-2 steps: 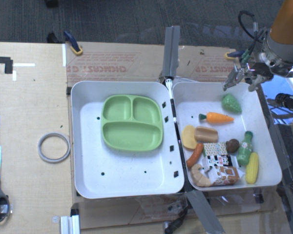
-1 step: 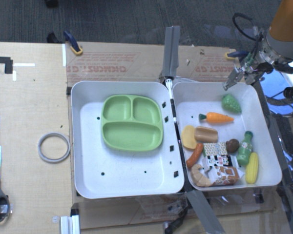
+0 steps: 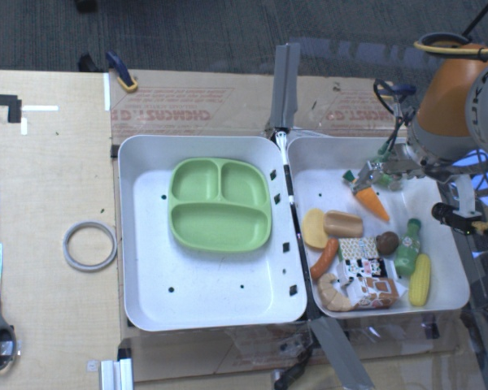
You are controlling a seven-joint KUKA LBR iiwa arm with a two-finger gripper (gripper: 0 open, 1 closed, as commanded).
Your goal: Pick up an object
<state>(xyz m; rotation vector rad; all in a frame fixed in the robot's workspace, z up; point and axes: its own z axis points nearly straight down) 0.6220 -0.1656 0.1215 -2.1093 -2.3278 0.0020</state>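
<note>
Though blurred, carrot [image 3: 372, 202] beneath jaws

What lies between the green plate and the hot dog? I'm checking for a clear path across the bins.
In the camera view, between the green plate and the hot dog lie bare white bin floor and the two bins' adjoining walls, with small black clips.

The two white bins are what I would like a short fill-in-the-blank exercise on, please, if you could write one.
1. The divided plate in the left bin is ____ in colour.
2. The plate has ____ compartments.
3. The gripper sits just above the ____ in the right bin.
4. The corn cob lies right of the green ____.

Missing words: green; three; carrot; bottle
</note>
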